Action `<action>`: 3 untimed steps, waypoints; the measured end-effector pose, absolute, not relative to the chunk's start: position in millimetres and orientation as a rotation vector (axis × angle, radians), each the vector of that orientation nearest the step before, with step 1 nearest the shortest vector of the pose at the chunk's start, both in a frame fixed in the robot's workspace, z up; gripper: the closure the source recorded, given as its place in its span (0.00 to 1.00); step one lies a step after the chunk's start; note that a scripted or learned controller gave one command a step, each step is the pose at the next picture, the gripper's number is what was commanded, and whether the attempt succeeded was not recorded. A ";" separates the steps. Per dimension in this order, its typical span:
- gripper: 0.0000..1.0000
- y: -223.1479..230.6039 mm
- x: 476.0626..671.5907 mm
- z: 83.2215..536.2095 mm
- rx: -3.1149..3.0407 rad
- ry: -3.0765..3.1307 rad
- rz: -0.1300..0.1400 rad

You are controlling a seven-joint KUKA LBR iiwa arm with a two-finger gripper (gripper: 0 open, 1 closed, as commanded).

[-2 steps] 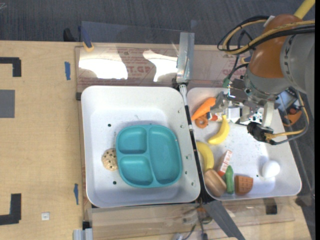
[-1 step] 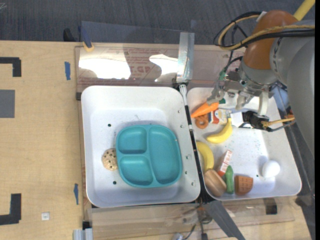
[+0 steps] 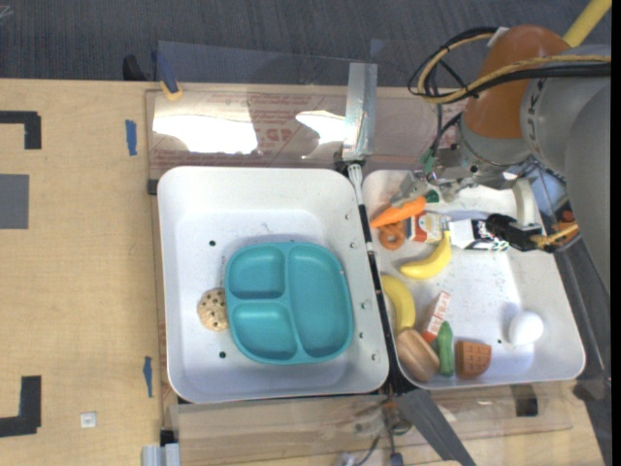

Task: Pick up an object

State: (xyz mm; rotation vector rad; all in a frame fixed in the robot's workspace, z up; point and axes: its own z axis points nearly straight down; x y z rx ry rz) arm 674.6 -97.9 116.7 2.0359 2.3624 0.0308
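One bread roll [image 3: 418, 354], two bananas [image 3: 430, 260], perhaps one egg [image 3: 526, 327]

Two bananas [image 3: 430, 260] [image 3: 399, 300], one carrot [image 3: 398, 213], one tray [image 3: 288, 301] (teal), one cookie [image 3: 212, 309].

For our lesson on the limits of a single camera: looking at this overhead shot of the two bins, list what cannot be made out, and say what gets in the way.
- Gripper: in the camera view the arm's wrist covers it from above, so its finger state is unreadable.
- Carrot: whether anything grips it is unclear; the wrist shadows that spot.
- Cookie: partly tucked under the teal tray.
- Small packet: print too small to read.
- Right bin: far corner covered by the arm.
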 end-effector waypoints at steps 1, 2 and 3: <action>0.00 -97.0 673.0 97.7 2.086 2.329 0.017; 0.00 -92.6 667.4 85.6 2.001 2.422 0.000; 0.00 -77.7 670.6 193.7 1.859 2.514 0.014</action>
